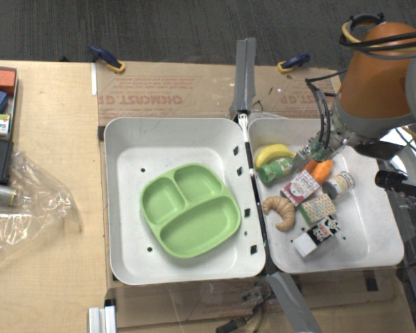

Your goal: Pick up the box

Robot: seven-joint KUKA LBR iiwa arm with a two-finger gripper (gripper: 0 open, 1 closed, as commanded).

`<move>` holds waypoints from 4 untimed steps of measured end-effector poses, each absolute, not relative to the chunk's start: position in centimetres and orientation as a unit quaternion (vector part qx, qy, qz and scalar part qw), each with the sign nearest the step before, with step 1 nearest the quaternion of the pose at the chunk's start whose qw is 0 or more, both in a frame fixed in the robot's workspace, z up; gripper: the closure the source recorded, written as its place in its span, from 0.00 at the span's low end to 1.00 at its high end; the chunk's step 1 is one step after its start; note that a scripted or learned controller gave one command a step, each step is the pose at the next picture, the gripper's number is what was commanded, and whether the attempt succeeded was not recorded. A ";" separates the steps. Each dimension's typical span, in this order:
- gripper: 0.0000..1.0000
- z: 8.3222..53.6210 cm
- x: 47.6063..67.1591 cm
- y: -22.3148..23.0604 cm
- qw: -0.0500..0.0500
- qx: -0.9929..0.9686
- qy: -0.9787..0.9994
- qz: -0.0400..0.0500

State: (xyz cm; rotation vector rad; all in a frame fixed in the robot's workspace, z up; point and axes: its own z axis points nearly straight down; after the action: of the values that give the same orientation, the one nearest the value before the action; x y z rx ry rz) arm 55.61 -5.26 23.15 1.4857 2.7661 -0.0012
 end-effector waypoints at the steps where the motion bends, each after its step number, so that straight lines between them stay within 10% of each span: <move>1: 1.00 20.4 55.6 0.9 -0.001 0.363 0.932 -0.001; 2: 1.00 25.7 49.3 8.2 0.000 0.268 0.963 0.000; 3: 1.00 32.9 49.7 2.7 0.002 0.087 0.996 0.000; 4: 1.00 28.9 49.0 7.1 0.000 0.058 0.998 0.000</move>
State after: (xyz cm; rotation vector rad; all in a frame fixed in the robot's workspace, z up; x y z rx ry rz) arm 49.02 7.13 28.92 0.1835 3.1355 0.0006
